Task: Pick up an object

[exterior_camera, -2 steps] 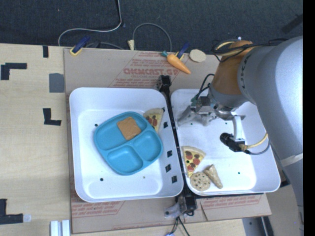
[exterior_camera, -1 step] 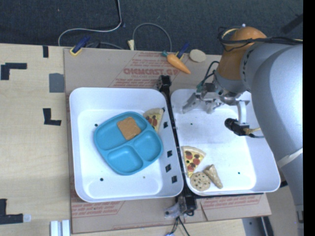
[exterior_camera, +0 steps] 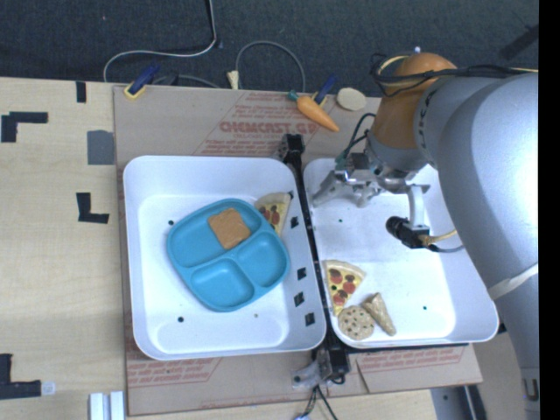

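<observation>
Over the upper part of the right bin point(exterior_camera: 472, 318) hangs the gripper point(exterior_camera: 352, 186), its fingers point(exterior_camera: 325, 188) spread apart with nothing between them, pointing toward the divider between the two bins. Below it, well apart from the fingertips, a pizza slice point(exterior_camera: 342, 280) lies on the bin floor near the lower left corner, with a round cookie point(exterior_camera: 355, 322) just beneath it and a tan wedge point(exterior_camera: 381, 313) beside the cookie. Across the divider, the left bin point(exterior_camera: 144, 322) holds a blue divided plate point(exterior_camera: 229, 256) with a brown toast square point(exterior_camera: 230, 227) in its upper compartment, and a second pizza slice point(exterior_camera: 276, 208) rests at the plate's upper right edge. Outside the bins, near the top centre of the frame, a toy carrot point(exterior_camera: 315, 112) lies on the cardboard.
</observation>
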`<state>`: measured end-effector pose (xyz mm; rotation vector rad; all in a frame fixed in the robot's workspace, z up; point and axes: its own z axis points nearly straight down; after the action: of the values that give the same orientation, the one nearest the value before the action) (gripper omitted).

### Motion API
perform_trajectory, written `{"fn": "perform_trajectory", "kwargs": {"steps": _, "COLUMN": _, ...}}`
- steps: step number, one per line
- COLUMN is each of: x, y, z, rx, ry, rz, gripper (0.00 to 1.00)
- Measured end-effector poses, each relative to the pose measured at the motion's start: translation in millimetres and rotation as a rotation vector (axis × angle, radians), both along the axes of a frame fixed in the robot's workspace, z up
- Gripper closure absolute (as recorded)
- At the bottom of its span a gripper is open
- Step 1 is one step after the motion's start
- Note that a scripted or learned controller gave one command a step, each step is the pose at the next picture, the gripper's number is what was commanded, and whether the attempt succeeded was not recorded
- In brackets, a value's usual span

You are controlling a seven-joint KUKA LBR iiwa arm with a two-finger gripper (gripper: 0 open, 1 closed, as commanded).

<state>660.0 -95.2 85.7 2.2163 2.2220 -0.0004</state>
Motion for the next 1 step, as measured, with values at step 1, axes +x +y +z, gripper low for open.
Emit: {"fn": "perform_trajectory", "kwargs": {"steps": 1, "x": 0.6, "y": -0.3, "z": 0.0, "rx": 0.0, "ry": 0.001, "rz": -0.001, "gripper": 0.0}}
